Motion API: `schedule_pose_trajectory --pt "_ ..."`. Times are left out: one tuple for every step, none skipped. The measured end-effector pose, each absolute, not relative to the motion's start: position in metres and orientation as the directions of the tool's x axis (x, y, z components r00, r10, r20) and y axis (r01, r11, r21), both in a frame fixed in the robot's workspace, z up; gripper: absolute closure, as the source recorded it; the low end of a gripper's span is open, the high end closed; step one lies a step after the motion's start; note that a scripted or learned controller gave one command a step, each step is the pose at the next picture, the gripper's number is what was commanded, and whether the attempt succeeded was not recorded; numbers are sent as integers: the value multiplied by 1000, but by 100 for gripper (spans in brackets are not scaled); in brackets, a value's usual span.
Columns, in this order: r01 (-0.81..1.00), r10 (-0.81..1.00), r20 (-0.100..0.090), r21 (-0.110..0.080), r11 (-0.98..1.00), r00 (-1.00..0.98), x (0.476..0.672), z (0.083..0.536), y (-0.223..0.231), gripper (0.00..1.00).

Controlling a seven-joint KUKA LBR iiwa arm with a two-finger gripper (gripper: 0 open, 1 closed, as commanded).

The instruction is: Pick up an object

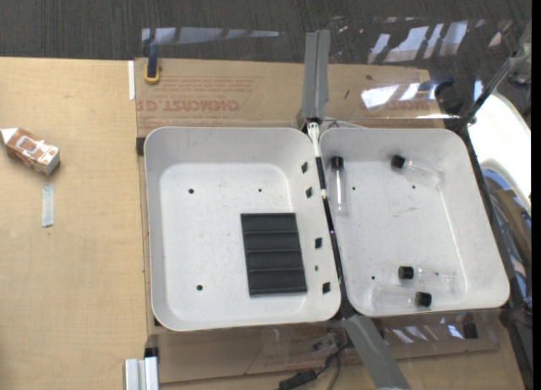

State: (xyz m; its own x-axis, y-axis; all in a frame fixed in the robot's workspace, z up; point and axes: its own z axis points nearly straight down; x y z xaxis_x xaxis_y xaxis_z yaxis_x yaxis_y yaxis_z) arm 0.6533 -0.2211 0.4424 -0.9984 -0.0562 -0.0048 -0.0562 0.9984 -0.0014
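Hand status: whether it was open or closed could not be determined from the camera view.

Right bin (pixel 473 211): this shallow white bin contained four clear tubes with black caps.
- The first tube (pixel 339 187) lay close to the bin's left wall, running lengthwise, with its cap toward the far end.
- The second tube (pixel 414 169) lay near the far wall at a slant, with its cap toward the left.
- The third tube (pixel 429 277) and the fourth tube (pixel 396 299) lay near the front wall, just beside each other. Their caps sat close together; the third extended to the right and the fourth to the left.

Left bin (pixel 156 211): this bin touched the right bin along their shared edge. It contained one black ribbed block (pixel 273 253), which lay flat, right of centre and toward the front wall, well apart from the tubes.

Surroundings: both bins rested on a cardboard sheet (pixel 203 96) with red print, which lay on the bench (pixel 68 295). A grey bar (pixel 316 75) ran from the far side to the seam between the bins. A second grey bar (pixel 378 356) lay at a slant at the near side. A yellow clamp (pixel 152 73) sat at the far left corner of the cardboard. On the bench, well left of the bins, lay a small orange and white carton (pixel 32 151) and, nearer the front, a short grey strip (pixel 47 206).
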Motion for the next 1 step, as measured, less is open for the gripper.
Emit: schedule_pose_trajectory --pt "-164 -164 -6 -2 986 -986 660 443 -221 100"
